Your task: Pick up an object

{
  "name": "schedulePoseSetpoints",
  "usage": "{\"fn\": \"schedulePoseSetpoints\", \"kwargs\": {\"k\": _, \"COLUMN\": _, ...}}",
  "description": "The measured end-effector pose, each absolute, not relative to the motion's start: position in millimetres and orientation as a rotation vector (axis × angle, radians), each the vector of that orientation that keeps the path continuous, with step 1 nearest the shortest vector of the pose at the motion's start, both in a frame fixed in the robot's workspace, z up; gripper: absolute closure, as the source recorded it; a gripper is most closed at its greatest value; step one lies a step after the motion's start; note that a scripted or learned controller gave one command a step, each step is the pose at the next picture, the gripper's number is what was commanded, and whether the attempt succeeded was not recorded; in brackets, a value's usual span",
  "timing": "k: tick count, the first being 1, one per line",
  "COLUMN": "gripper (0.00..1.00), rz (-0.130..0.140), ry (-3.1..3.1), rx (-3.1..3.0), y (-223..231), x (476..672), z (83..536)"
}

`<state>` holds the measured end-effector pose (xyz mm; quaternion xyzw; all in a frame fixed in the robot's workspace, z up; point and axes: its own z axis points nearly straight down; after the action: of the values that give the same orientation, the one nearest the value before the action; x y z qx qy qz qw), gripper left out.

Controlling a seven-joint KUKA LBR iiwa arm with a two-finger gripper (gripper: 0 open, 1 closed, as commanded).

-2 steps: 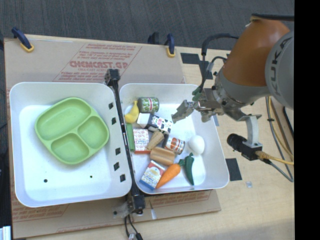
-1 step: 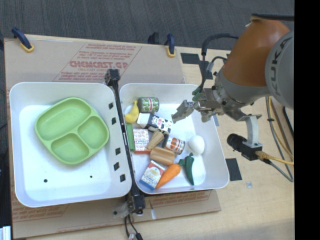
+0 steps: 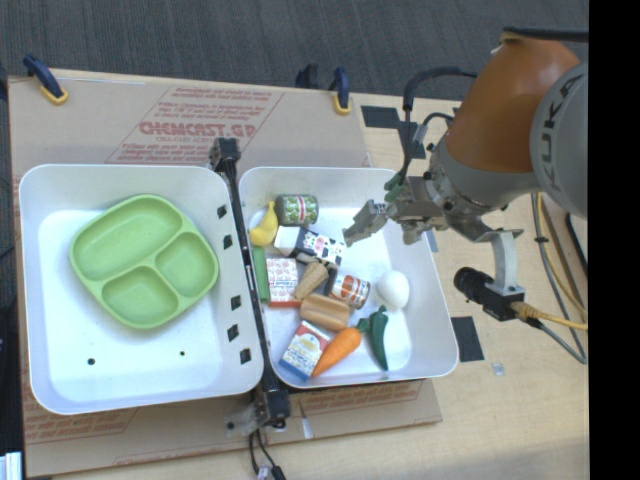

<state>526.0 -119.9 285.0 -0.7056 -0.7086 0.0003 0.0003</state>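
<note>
White plastic crowds the right bin (image 3: 432, 308) with toy food (egg (image 3: 393, 290), carrot (image 3: 339, 349), can (image 3: 296, 209)), so the gripper (image 3: 366, 222), hovering above with nothing visibly held and its opening impossible to judge, should descend squarely over the isolated egg.

One camera watches me from a fixed spot above the bench, looking down at a slant, set far enough back to take in both white bins whole. The left bin (image 3: 40, 298) sits toward the left of its frame, the right bin (image 3: 435, 318) near the middle, with the dark floor along the top edge. My arm (image 3: 520, 108) comes in from the frame's right side, large and close to the lens.
</note>
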Motion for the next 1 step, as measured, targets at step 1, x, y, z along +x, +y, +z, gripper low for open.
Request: {"fn": "schedulePoseSetpoints", "kwargs": {"k": 1, "gripper": 0.0, "rz": 0.001, "ry": -2.226, "rx": -2.216, "y": -119.9, "x": 526.0, "z": 285.0}}
